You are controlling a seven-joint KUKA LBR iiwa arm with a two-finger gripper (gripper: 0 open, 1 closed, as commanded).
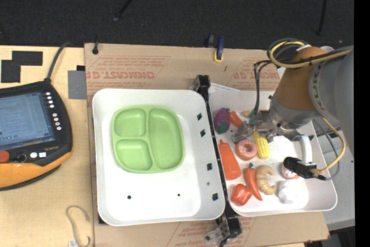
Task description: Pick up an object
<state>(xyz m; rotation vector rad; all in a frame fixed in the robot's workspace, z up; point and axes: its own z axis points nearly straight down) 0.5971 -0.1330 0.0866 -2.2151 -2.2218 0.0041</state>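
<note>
The right white bin (324, 196) holds several toy foods: a purple eggplant (221, 118), a pink donut (247, 150), a yellow corn cob (261, 146), an orange bottle (228, 160), a red pepper (241, 195), a carrot (252, 181), a tan croissant (266, 178) and a white lump (285, 192). My gripper (253, 126) reaches down into the bin's middle, just above the donut and the corn. The wrist hides how it meets them.
The left white bin (115, 194) carries a green three-part plate (148, 139). A black divider (211, 142) runs between the bins. A teach pendant (29, 133) lies at the far left of the bench. Cables loop around the arm at the right.
</note>
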